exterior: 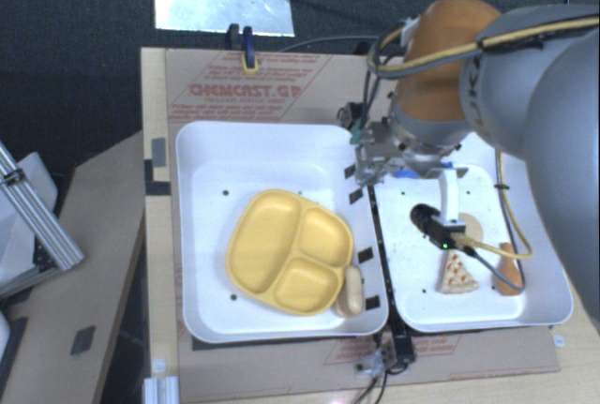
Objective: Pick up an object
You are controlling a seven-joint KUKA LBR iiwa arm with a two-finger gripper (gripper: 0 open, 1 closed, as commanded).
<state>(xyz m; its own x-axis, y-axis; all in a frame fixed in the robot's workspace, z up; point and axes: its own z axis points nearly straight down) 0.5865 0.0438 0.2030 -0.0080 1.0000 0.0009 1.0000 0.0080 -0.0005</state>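
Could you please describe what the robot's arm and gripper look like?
The arm is a thick, smooth grey tube with a rounded orange band above the wrist. A yellow cable runs along its upper side and loops near the band. The gripper is a small, dark metallic assembly.

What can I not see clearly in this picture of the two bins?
- Camera view: the gripper is mostly covered by the arm above it.
- Camera view: the tan disc is half hidden behind part of the robot, so what it is cannot be told.
- Camera view: the orange piece is small and blurred; its kind is unclear.
- Camera view: the right bin has its far right corner covered by the arm.
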